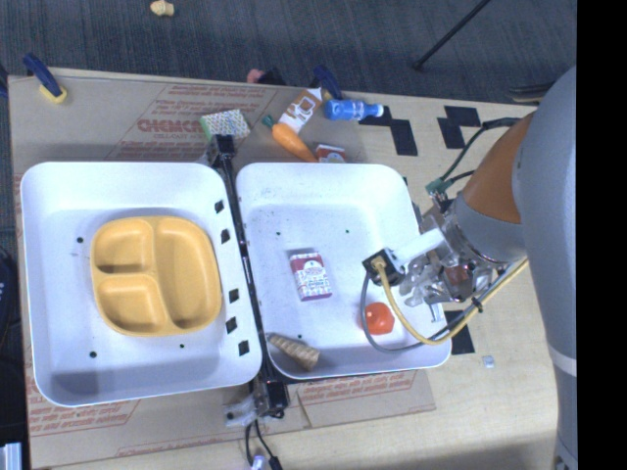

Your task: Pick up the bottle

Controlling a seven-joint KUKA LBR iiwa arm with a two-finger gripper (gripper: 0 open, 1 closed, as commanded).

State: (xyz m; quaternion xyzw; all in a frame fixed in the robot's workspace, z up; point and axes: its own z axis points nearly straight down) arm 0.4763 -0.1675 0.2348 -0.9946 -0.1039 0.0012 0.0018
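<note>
Arm (549, 213) reaches in from the right, wrist low over the right bin's (333, 189) right rim. Gripper (431, 287) state: cannot tell. Yellow divided plate (155, 274) sits in the left bin (59, 194). Bench (490, 409) is tan, floor dark carpet. Blue bottle (348, 111) lies on the bench behind the right bin, well apart from the gripper.

You're looking down on a pale wood bench (509, 409) laid with printed brown cardboard (157, 116), black tape marks (460, 120) near its far right edge, and beyond it dark grey carpeted floor (294, 18) crossed by a thin black pole (465, 20).
</note>
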